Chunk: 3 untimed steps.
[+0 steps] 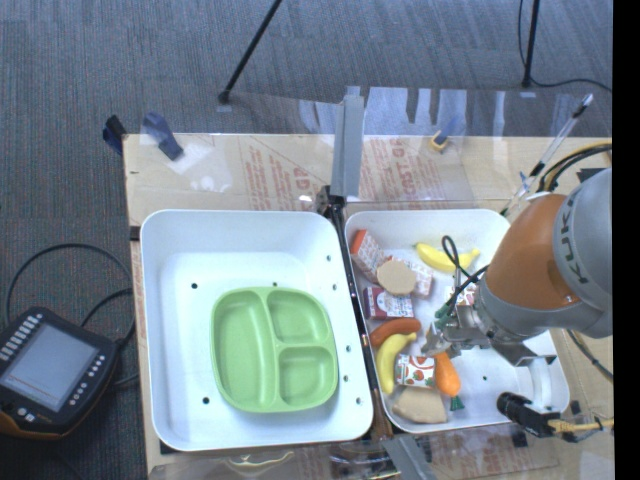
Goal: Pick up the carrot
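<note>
Here, stubby smooth orange carrot (447, 375) lies beside metal tool (447, 336).

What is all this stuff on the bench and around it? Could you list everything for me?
white bins: two, side by side on the bench
plate: one, green, three compartments, in the left bin
carrot: one, orange, right bin, just below the gripper
bananas: two, yellow, right bin, one near the middle, one toward the back
sausage: one, red-orange, right bin, above the nearer banana
cartons: a few small printed ones, right bin
round biscuit: one, tan, right bin
handheld screen: one, dark, floor at left
arm: one, grey with orange band, from the right
gripper: one, over the right bin
</note>
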Each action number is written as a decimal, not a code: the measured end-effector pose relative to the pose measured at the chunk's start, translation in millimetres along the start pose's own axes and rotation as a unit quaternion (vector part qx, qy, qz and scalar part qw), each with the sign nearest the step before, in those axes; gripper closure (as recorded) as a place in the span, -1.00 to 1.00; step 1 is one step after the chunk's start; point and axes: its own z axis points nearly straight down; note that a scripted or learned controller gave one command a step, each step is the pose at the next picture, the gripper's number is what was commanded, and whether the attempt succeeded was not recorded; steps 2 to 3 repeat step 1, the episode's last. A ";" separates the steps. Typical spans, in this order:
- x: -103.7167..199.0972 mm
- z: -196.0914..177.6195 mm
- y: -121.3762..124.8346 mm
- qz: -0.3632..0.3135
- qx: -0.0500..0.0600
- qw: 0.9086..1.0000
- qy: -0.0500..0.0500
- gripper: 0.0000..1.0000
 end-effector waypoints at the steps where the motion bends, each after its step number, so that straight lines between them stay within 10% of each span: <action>1: 54.0 -123.8 28.9 -0.055 -0.003 0.998 -0.002 1.00; 3: 54.0 -123.8 28.9 -0.055 -0.003 0.998 -0.002 1.00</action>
